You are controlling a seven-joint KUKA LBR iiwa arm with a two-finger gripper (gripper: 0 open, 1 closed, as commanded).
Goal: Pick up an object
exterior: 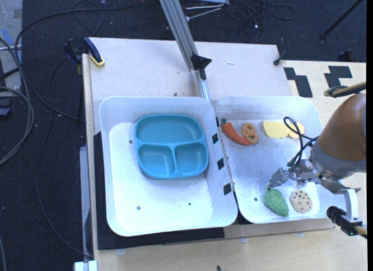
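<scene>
In the right bin (256, 165) my gripper (284, 178) hangs near the front right, just above and slightly behind a green leafy toy (277, 202). A round speckled cookie (301, 201) lies right beside the green toy. At the back of the same bin lie an orange carrot (235, 134), a small brown pretzel (250, 133) and a yellow piece (275, 129). The arm's grey wrist and orange band (345, 138) come in from the right and cover that bin's right edge. I see nothing held in the gripper.
The left bin (116, 165) holds a blue three-compartment tray (172, 145). A black cable loop (293, 129) runs from the wrist over the yellow piece. A slanted metal pole (178, 22) stands behind the bins.
</scene>
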